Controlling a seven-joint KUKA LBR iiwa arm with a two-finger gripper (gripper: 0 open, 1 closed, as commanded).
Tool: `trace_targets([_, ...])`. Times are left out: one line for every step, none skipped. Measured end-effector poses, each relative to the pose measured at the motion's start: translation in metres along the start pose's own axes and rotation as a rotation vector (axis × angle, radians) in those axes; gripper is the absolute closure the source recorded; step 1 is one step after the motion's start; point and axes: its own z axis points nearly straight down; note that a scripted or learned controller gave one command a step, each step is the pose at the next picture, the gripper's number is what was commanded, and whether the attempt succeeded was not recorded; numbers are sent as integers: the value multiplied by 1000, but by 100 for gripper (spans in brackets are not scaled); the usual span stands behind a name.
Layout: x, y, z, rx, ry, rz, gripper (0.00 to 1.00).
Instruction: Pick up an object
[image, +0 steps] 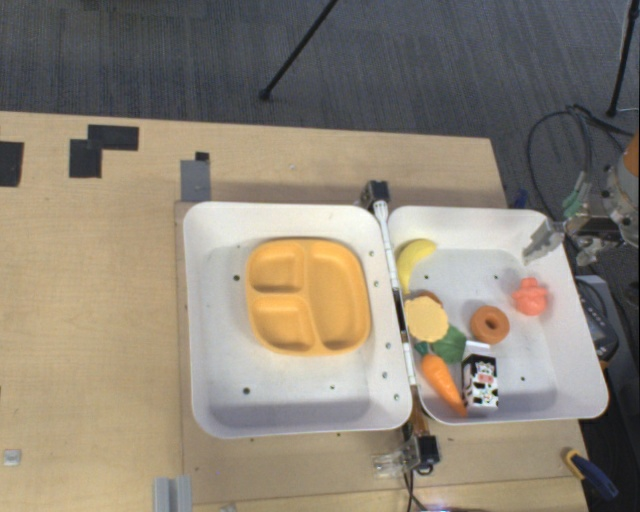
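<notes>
The pincer (545, 243) hovers over the right bin's (560, 400) far corner (whether spread or closed I cannot tell), near the pink toy (532, 297).

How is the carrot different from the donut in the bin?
The carrot is long, pointed and bright orange; the donut is round, brownish, with a hole in its middle. The carrot lies along the right bin's left edge, touching the green vegetable; the donut sits apart, nearer the bin's middle. Both are toy foods lying flat in the same bin.
</notes>
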Motion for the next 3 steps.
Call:
trace_targets([85,-77,39,2,2,27,0])
trace_targets([105,-91,144,-2,0,-132,0])
trace_targets([106,-89,134,-5,0,-134,100])
